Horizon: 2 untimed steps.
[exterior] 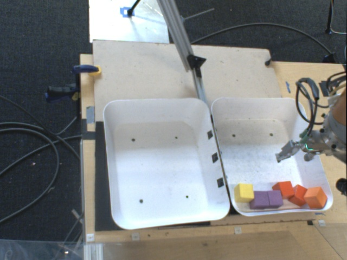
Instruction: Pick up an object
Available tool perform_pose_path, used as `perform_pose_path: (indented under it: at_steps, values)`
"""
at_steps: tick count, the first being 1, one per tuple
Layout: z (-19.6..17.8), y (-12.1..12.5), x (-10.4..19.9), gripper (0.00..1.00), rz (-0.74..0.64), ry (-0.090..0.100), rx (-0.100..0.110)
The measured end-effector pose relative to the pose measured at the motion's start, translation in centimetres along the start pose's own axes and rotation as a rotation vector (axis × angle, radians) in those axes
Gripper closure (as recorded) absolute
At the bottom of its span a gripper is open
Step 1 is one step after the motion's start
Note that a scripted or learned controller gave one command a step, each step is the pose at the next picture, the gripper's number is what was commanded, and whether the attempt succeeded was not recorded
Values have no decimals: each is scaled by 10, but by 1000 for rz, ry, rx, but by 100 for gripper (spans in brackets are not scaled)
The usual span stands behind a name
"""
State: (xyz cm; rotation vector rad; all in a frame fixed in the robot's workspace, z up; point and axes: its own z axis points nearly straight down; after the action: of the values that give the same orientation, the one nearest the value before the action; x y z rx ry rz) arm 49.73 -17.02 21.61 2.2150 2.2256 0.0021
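Grey metal fingers of the gripper (286,153) hang over the right bin (255,110), entering from the right edge with dark cables looped above the wrist; the tips point left and slightly down, over bare white floor in the right half of that bin; whether the fingers are spread or closed I cannot tell, since they read as one small blurred grey shape; nothing is visible between them and they touch no block; the blocks lie well below the gripper in this view, lined along the bin's near wall; a yellow block (244,192) sits leftmost, just beside a purple block (266,199), which appears to be two purple pieces pressed together; right of that, a red-orange block (283,188) touches a second one (298,194), and an orange block (315,197) ends the row near the bin's right corner; the left bin (157,110) sits alongside, its right wall meeting the right bin's left wall; both rest on a pale wooden bench (141,69); a blue and yellow clamp (87,69) grips the bench's left edge; a slanted metal pole (179,26) crosses above the bins from the top
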Motion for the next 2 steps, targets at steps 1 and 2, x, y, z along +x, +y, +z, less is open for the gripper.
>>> perform_pose_path:
  at_steps: [1,2]
  values:
    - [116,23,-4,0,3,1,6]
    - [126,87,35,0,-7,1,-4]
